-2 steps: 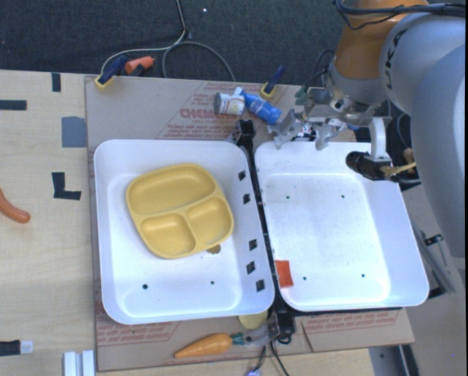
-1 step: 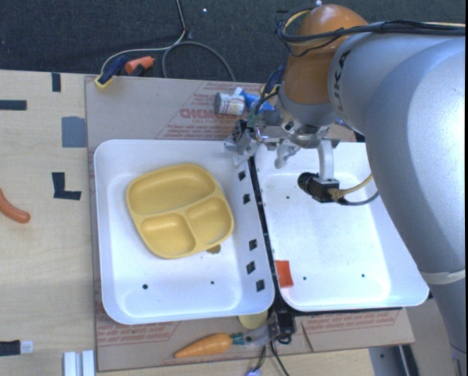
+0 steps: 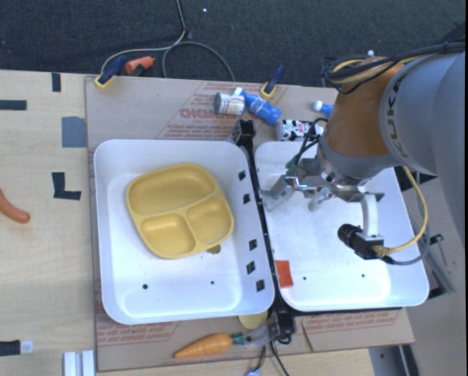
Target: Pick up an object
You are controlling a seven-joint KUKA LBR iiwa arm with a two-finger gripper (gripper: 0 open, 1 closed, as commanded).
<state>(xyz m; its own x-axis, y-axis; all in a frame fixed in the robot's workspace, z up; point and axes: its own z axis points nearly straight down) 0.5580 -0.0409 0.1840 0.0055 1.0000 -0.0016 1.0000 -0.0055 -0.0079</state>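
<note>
Yellow moulded plastic, the three-compartment plate (image 3: 180,209) sits mid-frame in the left white bin (image 3: 113,288). We judge it light, stiff and slick, best pinched at its raised rim. Bare floor surrounds it. In the right white bin (image 3: 406,288) lies a small orange block (image 3: 283,273). The gripper (image 3: 297,194) hangs above that bin; we cannot tell its opening.

A toy carrot (image 3: 205,345) lies on the cardboard sheet (image 3: 132,100) just below the left bin. A sausage-shaped toy (image 3: 9,205) rests on the wooden bench (image 3: 30,288), well apart to the left. Clamps (image 3: 124,67) grip the cardboard's far edge, near a blue-and-white bottle (image 3: 248,104).
</note>
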